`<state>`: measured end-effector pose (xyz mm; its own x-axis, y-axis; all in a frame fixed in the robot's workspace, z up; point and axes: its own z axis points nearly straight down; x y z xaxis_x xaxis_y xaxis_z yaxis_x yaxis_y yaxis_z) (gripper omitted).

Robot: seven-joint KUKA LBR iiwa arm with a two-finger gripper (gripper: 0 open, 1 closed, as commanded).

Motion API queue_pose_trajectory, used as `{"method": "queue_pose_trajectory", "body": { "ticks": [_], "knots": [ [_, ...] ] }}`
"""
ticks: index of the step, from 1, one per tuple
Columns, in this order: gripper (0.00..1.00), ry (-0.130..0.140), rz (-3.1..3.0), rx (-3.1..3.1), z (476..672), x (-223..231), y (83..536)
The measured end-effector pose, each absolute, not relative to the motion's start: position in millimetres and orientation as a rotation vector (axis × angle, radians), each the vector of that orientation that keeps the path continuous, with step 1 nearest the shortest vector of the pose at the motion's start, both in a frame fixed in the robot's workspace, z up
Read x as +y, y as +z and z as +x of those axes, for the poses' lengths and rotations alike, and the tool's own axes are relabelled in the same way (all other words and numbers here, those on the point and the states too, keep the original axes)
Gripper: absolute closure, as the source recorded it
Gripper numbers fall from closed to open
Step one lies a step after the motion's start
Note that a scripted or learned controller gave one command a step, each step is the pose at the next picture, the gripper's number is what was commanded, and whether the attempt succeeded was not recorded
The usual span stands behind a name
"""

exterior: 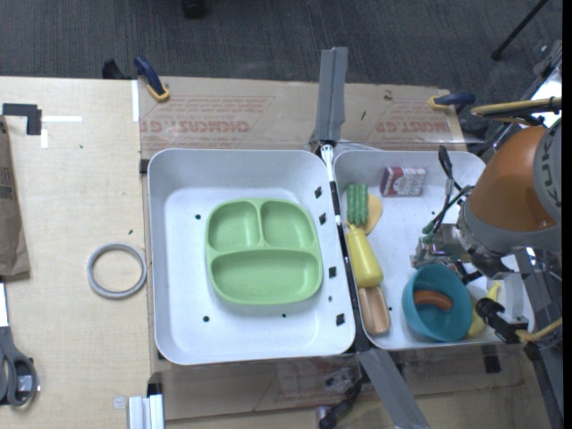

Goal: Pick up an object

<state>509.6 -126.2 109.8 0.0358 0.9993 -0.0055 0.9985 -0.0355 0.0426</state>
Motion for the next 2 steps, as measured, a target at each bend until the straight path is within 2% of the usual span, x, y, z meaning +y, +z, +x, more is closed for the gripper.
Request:
{"method": "queue_pose_trajectory", "body": {
  "ticks": [1, 2],
  "knots": [
    [1.0, 0.015, 2.541, 1.831, 520.2, -98, 95],
    [1.0, 0.003, 2.465, 1.941, 514.3, -99, 145]
  ]
}}
